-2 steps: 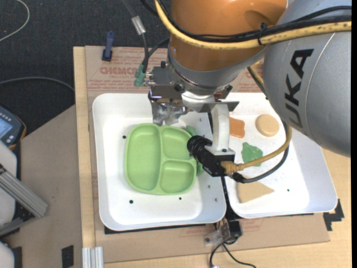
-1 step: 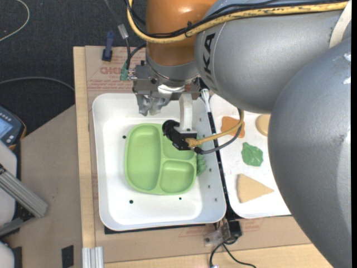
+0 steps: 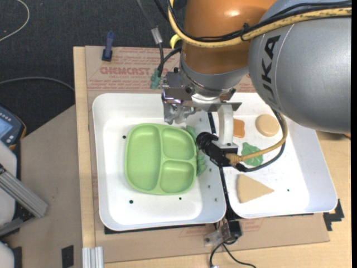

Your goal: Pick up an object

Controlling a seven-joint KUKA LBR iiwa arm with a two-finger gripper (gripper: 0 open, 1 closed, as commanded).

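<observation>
We log the claw (image 3: 179, 114) at the green tray's (image 3: 160, 159) far rim — tray just nearer; grip state undeterminable.

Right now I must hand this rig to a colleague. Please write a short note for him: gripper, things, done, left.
Gripper: low over the far edge of the left bin, above the green plate; nothing seen between its fingers.
Left bin: green plate, lying flat.
Right bin: tan triangle, round tan piece, orange piece, green piece.
Done: no object is lifted.
Left: grasp one object and lift it.
</observation>
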